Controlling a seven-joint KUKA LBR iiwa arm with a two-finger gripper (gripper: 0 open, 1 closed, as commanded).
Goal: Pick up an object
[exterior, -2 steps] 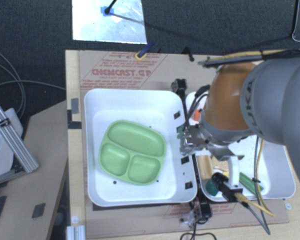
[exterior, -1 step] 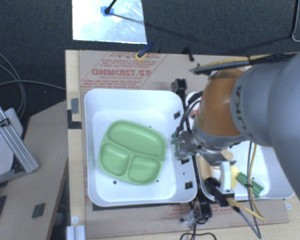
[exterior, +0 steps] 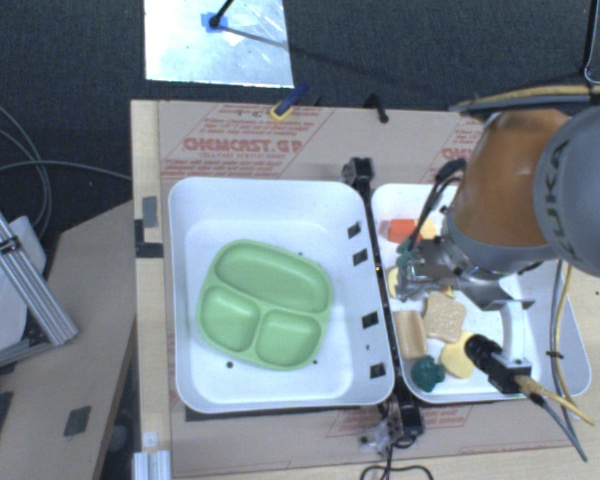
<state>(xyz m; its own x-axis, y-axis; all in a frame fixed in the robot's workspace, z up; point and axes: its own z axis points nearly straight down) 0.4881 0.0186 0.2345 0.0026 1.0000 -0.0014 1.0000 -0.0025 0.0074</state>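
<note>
Over the right-hand bin [exterior: 392, 206] the grey arm [exterior: 520, 188] is reaching in, and its tool [exterior: 412, 268] is hanging low just beyond the square tan cracker [exterior: 443, 316], on that cracker's far-left side. From where I am standing the wrist is blocking the business end, so I cannot tell whether the tool is released or clenched, and I am seeing nothing being carried by it. My reading is that the arm is in the approach-and-grasp step and that nothing is being lifted yet. All the likely pickings are lying loose in this bin around the cracker: an orange piece [exterior: 402, 230] well beyond it toward the far wall, a tan roll [exterior: 410, 334] touching or just beside its left edge, a yellow piece [exterior: 457, 358] just on its near side, and a dark teal lump [exterior: 426, 373] nearer still and slightly left. The next move is probably calling for a short drop onto whichever piece is sitting under the tool, then a straight lift; with the roll crowding the cracker, a clean hold on one alone is looking tricky. Well to the left of the cracker, across the divider, the left bin [exterior: 260, 203] is holding a green plate [exterior: 265, 303] with three compartments and nothing in them. Both bins are sitting on the counter [exterior: 240, 138].
</note>
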